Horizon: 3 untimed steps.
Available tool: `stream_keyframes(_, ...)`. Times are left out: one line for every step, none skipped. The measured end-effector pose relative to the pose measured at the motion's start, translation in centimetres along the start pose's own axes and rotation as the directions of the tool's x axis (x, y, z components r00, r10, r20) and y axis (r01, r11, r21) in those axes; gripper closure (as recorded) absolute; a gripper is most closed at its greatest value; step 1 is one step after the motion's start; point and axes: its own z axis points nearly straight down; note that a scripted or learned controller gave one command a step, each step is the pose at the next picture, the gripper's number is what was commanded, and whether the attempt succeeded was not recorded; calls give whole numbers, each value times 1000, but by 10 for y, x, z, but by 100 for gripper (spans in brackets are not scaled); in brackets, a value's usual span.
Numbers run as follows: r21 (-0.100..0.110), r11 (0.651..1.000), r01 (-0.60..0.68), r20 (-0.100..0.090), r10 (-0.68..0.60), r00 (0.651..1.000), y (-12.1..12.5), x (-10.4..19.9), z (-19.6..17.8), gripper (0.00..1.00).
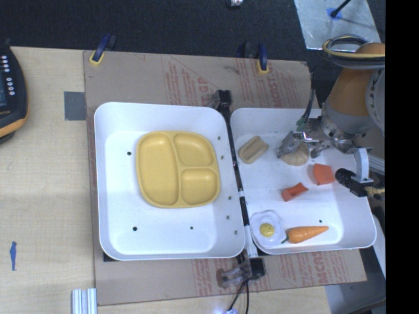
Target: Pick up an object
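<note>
Claw [298, 144] at right bin [340, 237] — over tan lump [296, 157], touching | grip state — cannot tell

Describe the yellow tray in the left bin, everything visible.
The yellow tray is a rounded-square, moulded plate that looks like matte plastic, with three compartments: one tall one on the left and two smaller ones stacked on the right, split by raised ridges. It lies flat and upright on the floor of the left bin, roughly centred, slightly rotated. All three compartments hold nothing. It touches only the bin floor.
</note>
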Motion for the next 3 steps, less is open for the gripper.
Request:
stream_keyframes(-10,1000,4,1,-4,1000,40,15,11,0)
stream_keyframes(-8,1000,-1,2,1,1000,28,-10,-7,0)
stream_keyframes(-8,1000,3,2,-3,1000,39,-16,15,0)
